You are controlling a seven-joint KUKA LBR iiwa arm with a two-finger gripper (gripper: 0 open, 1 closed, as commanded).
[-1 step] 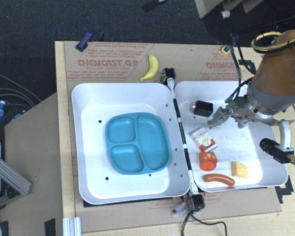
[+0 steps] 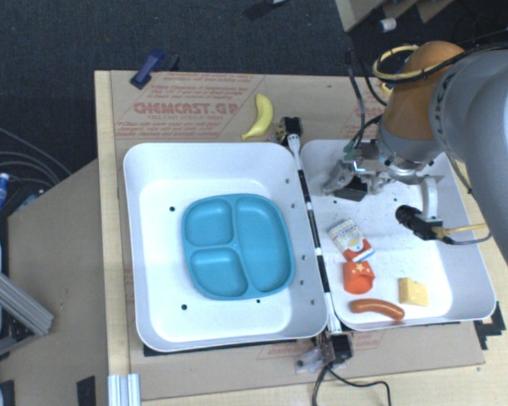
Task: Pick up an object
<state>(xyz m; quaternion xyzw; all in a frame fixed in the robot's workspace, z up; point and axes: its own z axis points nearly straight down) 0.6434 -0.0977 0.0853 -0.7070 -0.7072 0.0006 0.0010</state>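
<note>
Jaws hang low in the right bin, their spread impossible to tell, apparently holding nothing.

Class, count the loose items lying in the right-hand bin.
4: packet mid-bin, orange toy below it, sausage at the near edge, cheese to its right. The arm may hide more.

A light-blue divided plate is sitting in the white left bin, a yellow banana is lying on the tan, red-lettered table, and an orange-red sausage, a pale-yellow cheese block and a red-and-white packet are showing against the white right bin.
</note>
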